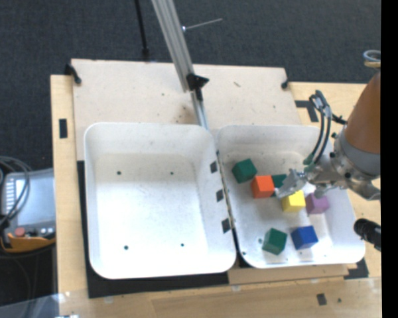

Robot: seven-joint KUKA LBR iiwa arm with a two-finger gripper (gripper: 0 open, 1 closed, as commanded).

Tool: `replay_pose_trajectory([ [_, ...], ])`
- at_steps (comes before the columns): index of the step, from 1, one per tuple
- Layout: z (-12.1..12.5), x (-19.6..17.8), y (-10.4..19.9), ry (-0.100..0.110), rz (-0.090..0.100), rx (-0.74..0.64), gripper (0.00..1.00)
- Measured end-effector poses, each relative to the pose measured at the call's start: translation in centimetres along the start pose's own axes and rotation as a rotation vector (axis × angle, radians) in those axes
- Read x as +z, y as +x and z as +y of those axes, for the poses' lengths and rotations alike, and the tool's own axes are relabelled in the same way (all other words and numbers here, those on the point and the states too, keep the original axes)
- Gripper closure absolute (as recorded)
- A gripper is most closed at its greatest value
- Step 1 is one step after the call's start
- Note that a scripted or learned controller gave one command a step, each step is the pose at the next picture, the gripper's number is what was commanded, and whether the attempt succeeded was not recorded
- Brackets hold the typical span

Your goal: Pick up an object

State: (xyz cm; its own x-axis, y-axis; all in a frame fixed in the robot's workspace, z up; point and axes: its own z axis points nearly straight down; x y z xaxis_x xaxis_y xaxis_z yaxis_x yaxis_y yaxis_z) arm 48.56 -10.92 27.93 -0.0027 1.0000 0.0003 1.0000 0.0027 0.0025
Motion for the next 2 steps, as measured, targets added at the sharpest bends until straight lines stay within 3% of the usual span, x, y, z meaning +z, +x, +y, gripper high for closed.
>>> replay_pose_trajectory([
  [1, 0.0, 0.0, 0.0, -0.001, -0.001, 0.004, 0.0],
  [2, 0.4, 6.2, -0.2, 0.007, -0.001, 0.004, 0.0],
])
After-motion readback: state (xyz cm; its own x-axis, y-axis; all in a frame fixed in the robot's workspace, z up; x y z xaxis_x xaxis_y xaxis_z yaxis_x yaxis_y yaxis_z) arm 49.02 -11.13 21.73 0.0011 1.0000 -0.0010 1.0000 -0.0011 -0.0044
